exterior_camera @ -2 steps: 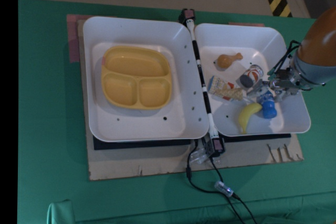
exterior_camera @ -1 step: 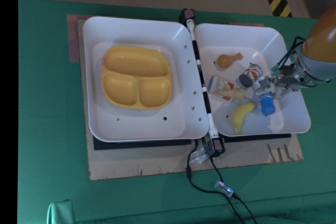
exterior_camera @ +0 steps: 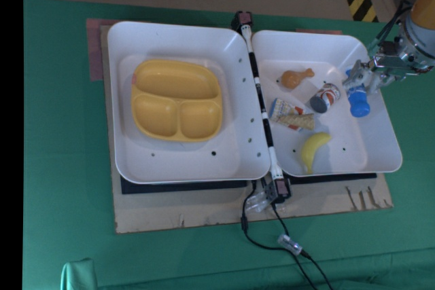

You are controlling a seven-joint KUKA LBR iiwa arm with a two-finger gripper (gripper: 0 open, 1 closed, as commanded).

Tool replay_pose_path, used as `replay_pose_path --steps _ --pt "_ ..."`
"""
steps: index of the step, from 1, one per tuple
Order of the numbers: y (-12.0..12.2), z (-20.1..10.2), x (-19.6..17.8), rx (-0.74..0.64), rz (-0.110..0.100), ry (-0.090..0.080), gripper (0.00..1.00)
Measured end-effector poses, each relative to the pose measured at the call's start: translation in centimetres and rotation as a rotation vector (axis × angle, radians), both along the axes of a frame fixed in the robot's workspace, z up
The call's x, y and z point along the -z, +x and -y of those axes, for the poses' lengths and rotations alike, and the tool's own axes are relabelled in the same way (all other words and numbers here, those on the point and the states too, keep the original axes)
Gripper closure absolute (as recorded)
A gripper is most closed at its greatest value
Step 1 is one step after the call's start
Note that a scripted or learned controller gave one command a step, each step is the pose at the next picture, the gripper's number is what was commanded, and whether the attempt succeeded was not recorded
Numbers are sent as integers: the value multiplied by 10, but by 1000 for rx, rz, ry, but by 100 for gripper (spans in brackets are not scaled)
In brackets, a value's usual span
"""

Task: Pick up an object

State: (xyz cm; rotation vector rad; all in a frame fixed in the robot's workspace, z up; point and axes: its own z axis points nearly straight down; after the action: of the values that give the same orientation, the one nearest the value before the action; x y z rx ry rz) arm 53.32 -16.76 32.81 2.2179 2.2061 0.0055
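Seen from above at a slant: bench (exterior_camera: pixel 61 146) covered in green cloth, with a brown cardboard sheet (exterior_camera: pixel 204 210) under two shallow white bins side by side.

In the left bin (exterior_camera: pixel 136 159), a yellow divided plate (exterior_camera: pixel 177 99) with three compartments, lying flat near the middle.

In the right bin (exterior_camera: pixel 367 153), several small things. A brown toy drumstick (exterior_camera: pixel 297 78) near the upper middle. A small can (exterior_camera: pixel 325 97) with a dark end and a red and white label, lying on its side just right of centre. A flat snack packet (exterior_camera: pixel 291 114) in white, red and blue, left of the can. A yellow banana (exterior_camera: pixel 313 148) lower down, near the front wall. A blue bottle (exterior_camera: pixel 357 100) at the right side of the bin, just beside the can.

Grey arm with an orange band (exterior_camera: pixel 425 7) reaching in from the right edge. Hand (exterior_camera: pixel 363 80) low over the right side of the right bin, directly above the blue bottle and partly in front of its upper part. Bottle seemingly touching the hand, can just to the left of it, the other things well apart. Cannot tell whether spread or pressed together, nor whether the bottle is pinched.

Black cables (exterior_camera: pixel 272 234) trailing from the joint between the bins towards the front of the bench.
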Motion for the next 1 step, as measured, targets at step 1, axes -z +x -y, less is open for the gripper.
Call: replay_pose_path --steps 1 --pt "12 -42 -20 0 1 2 100"
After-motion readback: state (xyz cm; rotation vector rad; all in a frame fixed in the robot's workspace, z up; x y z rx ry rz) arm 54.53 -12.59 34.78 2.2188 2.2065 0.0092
